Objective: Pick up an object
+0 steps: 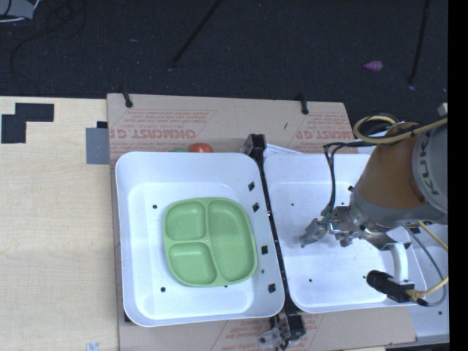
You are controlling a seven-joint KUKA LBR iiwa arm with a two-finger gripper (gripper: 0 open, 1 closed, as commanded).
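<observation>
From the camera above, I see my tool [313,234] low inside the right bin [307,284], with the grey arm [398,181] and its orange band behind it on the right. I cannot tell if the tool is open or closed. Well to the left of the tool, in the left bin [139,196], a green divided plate [210,241] lies flat on the white floor. Beyond the tool and to its left, a small red object [199,148] sits just behind the back rim of the left bin, on brown cardboard [219,123]. The table [51,232] further left is pale wood with dark marks. Behind everything, the floor [256,35] is dark carpet with cables.
</observation>
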